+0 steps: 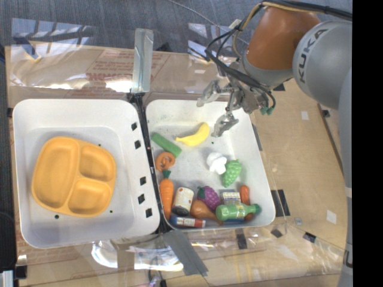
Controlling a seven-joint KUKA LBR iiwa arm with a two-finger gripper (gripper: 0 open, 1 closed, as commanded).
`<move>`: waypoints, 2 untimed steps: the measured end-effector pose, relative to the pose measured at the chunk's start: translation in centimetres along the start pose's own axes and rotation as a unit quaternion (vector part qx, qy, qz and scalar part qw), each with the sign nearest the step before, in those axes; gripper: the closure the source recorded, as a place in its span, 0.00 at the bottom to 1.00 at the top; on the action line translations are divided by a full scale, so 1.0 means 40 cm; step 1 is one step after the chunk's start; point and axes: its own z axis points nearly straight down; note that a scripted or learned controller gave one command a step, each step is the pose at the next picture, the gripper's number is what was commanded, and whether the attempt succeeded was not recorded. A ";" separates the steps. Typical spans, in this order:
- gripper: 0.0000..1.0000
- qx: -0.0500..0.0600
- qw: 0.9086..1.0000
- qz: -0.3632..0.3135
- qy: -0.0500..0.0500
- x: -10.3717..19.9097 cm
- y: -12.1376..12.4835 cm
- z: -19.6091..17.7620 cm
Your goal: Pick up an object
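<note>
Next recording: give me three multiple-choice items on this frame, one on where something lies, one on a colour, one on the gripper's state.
1. Where does the divided tray lie?
A. left bin
B. right bin
C. on the bench outside the bins

2. What colour is the bottle at the right bin's near edge?
A. blue
B. green
C. white

3. What is between the gripper's fingers?
A. the banana
B. the grapes
C. nothing

Key: 1 A, the orange tray fills the left bin. 2 B, its body is green. 3 C, the fingers hang bare beside the banana.
</note>
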 end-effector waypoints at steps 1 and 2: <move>0.00 -0.004 1.000 0.025 0.007 0.013 -0.005 0.273; 1.00 -0.002 1.000 0.022 0.003 0.004 -0.004 0.237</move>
